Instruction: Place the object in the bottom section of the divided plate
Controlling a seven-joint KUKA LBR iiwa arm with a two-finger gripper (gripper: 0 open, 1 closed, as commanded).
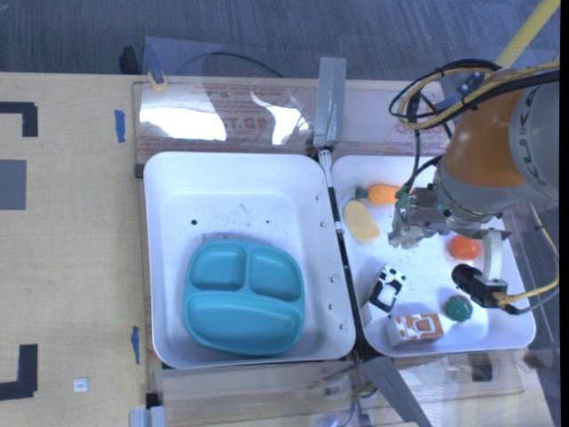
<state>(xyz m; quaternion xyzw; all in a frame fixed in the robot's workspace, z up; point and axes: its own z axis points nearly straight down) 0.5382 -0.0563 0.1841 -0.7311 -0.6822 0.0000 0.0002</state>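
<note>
Objects for the task are seen lying in the right bin [520, 327] in the camera view: a pale yellow piece [362, 221], an orange carrot-like piece [383, 194], an orange-red round piece [464, 247], a black-and-white piece [388, 288], a small printed box [416, 328] and a green piece [459, 309]. Which of them is meant cannot be told from the task sentence.

The divided plate [244, 299], teal in colour, is found in the left bin [169, 185], with its large bottom section [240, 323] nearest the viewer and two smaller sections behind it. Nothing is seen lying in any section.

The claw [408, 235] is held over the right bin, just beside the pale yellow piece and near the carrot-like piece. Whether it is released or clenched cannot be told, and no object can be made out within it.

The task is judged to be at its start: no object has been lifted, carried across the divider between the bins, or set down. The pick, the transfer over to the left bin and the placing in the bottom section all appear to be left. The tabletop [62, 238] beside the bins carries black markings only.
</note>
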